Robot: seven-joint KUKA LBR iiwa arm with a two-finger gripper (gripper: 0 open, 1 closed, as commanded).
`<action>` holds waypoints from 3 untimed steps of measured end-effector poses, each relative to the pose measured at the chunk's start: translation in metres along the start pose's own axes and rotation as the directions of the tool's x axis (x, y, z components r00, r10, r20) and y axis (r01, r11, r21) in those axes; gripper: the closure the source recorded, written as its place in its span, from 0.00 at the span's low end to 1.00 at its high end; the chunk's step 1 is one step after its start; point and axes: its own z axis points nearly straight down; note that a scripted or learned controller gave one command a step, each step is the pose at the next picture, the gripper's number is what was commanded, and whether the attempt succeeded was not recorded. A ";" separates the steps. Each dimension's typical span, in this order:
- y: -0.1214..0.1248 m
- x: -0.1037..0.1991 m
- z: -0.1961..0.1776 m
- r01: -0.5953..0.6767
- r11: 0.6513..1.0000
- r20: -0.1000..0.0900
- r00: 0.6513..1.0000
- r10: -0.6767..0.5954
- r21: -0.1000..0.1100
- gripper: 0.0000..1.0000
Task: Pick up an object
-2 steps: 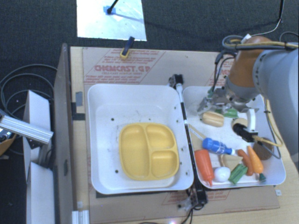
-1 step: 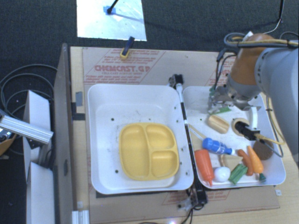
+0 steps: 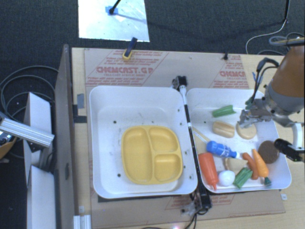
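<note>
My gripper [image 3: 247,118] hangs over the upper right part of the right bin [image 3: 205,99], just above a round tan biscuit [image 3: 247,131]. To its left lie a tan bread roll [image 3: 223,129] and a green pod [image 3: 223,111]. Lower in the bin lie a blue bottle [image 3: 221,150], a red-orange pepper [image 3: 208,170], a white egg [image 3: 227,178], a green vegetable [image 3: 243,176], two orange carrots [image 3: 256,162] and a brown disc [image 3: 269,151]. Nothing shows as held by the gripper.
The left bin [image 3: 109,109] holds a yellow divided plate [image 3: 152,154]. A black bar [image 3: 187,113] runs along the seam between the bins. The grey arm with its orange band [image 3: 290,75] comes in from the right, with cables beside it.
</note>
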 end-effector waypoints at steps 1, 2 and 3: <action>0.003 0.004 0.005 0.006 1.000 -0.003 1.000 -0.006 0.002 0.00; 0.043 0.034 0.081 0.012 1.000 -0.005 1.000 -0.012 0.007 0.00; 0.027 0.027 0.103 0.005 1.000 -0.003 1.000 -0.005 0.004 0.00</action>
